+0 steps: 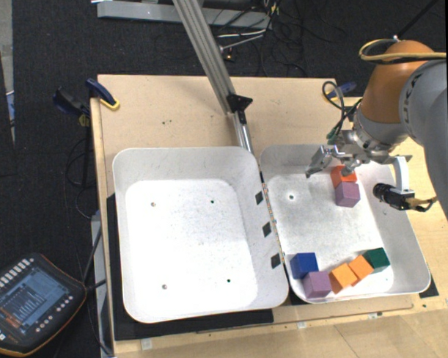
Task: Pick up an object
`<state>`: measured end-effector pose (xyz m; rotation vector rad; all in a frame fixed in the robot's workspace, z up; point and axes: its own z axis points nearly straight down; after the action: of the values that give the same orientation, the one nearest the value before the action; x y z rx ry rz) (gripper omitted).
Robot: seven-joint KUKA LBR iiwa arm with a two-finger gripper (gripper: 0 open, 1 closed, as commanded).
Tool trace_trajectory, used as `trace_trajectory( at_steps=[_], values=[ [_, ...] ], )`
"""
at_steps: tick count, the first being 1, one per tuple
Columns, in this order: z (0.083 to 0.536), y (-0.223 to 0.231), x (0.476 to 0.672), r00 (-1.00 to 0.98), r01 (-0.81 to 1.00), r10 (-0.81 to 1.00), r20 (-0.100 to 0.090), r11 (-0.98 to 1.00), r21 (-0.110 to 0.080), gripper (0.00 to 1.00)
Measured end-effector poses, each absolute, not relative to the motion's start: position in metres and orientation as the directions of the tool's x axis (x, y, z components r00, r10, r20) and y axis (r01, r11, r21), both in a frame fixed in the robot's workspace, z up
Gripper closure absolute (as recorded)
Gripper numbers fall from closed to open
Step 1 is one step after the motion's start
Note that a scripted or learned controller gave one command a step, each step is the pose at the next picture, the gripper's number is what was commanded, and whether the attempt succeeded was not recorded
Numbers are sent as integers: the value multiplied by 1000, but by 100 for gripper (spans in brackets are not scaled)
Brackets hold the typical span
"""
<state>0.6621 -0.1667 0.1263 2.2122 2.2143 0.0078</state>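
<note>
The pincer (343, 165) is hovering over the right bin (402, 234), grip state unclear. An orange block (341, 175) and purple block (347, 194) are sitting directly beneath; next, descending squarely onto one.

Robot lab; teach pendant (30, 302); cables (248, 34)

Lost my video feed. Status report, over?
Tool over right bin, above stacked orange block and purple block. No confirmed hold. Four more blocks along bin's near edge.
</note>
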Motion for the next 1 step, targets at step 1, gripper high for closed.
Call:
trace_trajectory(
  at_steps=[1],
  values=[
    [120,-168,666,0,1000,1000,-7,1,19,0]
  ],
)
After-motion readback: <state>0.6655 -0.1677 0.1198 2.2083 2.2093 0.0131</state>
